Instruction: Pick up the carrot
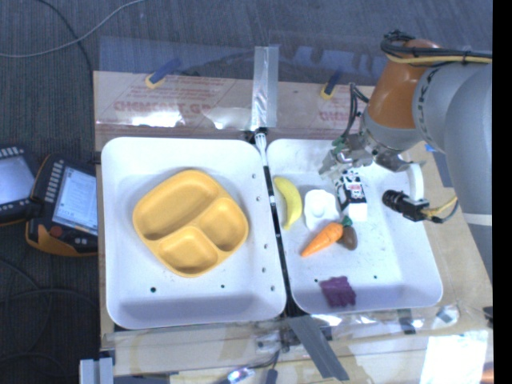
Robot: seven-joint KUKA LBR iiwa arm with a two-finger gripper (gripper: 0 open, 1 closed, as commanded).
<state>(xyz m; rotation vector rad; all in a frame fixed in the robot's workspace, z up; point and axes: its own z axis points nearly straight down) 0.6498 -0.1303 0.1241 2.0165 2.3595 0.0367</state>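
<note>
One carrot (323, 238) lay right of centre in the right bin (416, 270), just below my gripper (353, 198); I couldn't tell its fingers' state.

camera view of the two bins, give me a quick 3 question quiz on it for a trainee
1. True or false: the carrot lies in the same bin as the yellow divided plate.
2. Which item lies nearest the front edge of the right bin? A) banana B) purple item C) white cup
3. Fill in: the gripper is above the ____ bin, just behind the carrot's leafy end.

Key
1. False; the carrot is in the right bin, the plate in the left bin.
2. B
3. right
</note>
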